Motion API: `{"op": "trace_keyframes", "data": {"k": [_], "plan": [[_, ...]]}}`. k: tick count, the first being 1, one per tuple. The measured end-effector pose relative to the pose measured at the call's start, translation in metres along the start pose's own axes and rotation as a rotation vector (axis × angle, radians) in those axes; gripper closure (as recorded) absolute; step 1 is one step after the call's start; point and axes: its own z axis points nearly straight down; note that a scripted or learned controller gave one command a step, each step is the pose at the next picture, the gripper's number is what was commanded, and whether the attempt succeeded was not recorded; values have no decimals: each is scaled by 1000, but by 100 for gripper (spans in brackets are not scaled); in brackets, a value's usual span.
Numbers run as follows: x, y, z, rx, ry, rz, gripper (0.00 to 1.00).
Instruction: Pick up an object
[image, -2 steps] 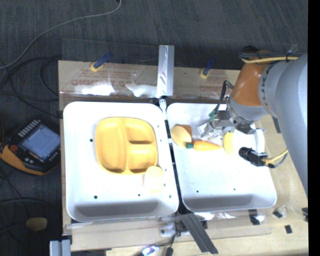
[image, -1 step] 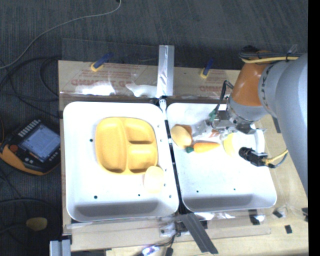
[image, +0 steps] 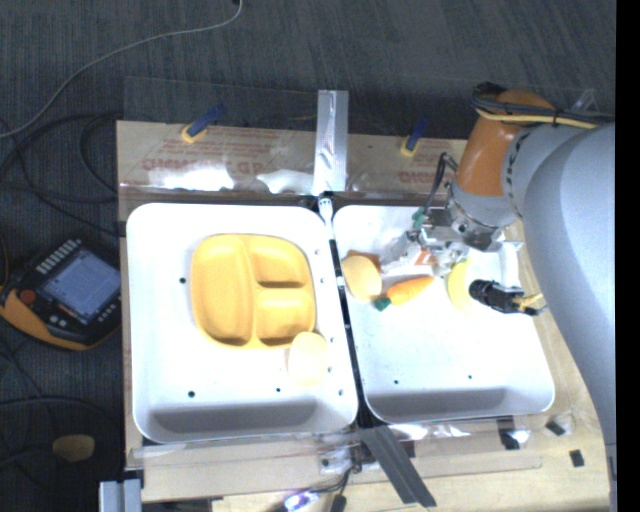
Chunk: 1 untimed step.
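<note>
Orange carrot-shaped toy with a green stub end (image: 408, 291) lies in the right white plastic bin (image: 470, 385), toward that bin's eleven o'clock, and looks the likeliest pick since the arm is working right beside it. Its body is smooth and tapered, lying roughly flat and slanted, green end at its eight o'clock. Just beside it at nine o'clock sits a rounded yellow-orange fruit-like piece (image: 362, 275), glossy and egg-shaped; at three o'clock a pale yellow lemon-shaped piece (image: 458, 284) lies near. All three crowd together, probably because they have slid or been dropped toward the bin's far side, which leaves little room for a clean approach.

The hand (image: 437, 243) hangs over this cluster at the carrot's one o'clock, metal and cable-wrapped, below the orange band (image: 488, 150); whether it is spread or pressed together I cannot tell, and nothing is visibly pinched.

In the left white plastic bin (image: 160, 390), a yellow moulded tray with three compartments (image: 250, 290) lies flat at centre, and a cream rounded lump (image: 307, 355) touches its five o'clock corner. Both bins rest on the table (image: 140, 150).
</note>
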Motion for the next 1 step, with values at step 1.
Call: {"op": "trace_keyframes", "data": {"k": [1], "plan": [[-59,-55,-3,-66,-8,44,0]]}}
